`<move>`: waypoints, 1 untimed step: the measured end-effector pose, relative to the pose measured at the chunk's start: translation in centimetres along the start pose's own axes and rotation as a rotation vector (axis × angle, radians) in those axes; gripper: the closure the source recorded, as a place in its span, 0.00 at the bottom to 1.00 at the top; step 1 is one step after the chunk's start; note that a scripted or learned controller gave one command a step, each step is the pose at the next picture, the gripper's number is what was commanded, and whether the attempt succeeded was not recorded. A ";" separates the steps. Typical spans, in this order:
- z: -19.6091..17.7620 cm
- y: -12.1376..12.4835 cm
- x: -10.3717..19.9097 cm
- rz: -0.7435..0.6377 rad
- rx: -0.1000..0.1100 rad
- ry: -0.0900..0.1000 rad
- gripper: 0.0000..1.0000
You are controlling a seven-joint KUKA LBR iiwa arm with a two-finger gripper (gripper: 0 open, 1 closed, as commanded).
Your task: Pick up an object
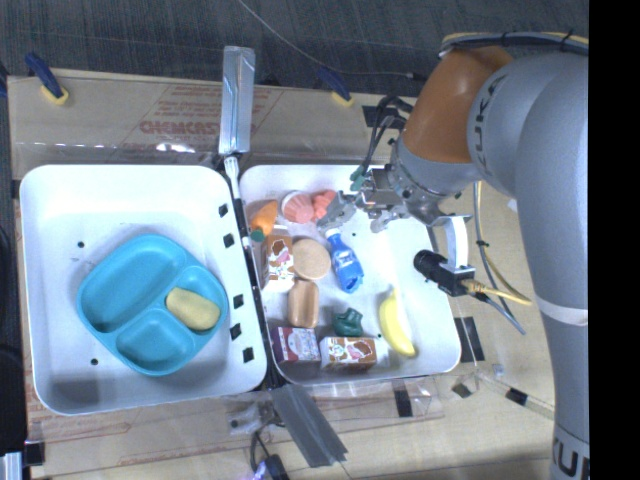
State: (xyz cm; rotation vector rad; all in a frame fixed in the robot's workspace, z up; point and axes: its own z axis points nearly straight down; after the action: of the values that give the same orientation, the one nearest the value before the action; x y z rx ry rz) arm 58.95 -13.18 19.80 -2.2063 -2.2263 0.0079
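Blue bottle (344, 264) just below gripper (345, 211)

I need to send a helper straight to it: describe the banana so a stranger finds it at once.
Start at the right bin, the crowded one of the two white bins. Go to its lower right corner, where the banana lies alone beside a small dark green toy. It is the only plain yellow, curved item in that bin.

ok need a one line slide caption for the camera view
KUKA arm's gripper hovers over toy food in the right bin; blue tray in left bin.
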 end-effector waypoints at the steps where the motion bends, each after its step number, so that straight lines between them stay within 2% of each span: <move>1: 8.2 -1.6 0.4 -0.103 -0.029 -0.006 0.00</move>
State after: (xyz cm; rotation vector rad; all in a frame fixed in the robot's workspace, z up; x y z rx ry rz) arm 57.27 -12.83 11.58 -2.1051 -2.3546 -0.0182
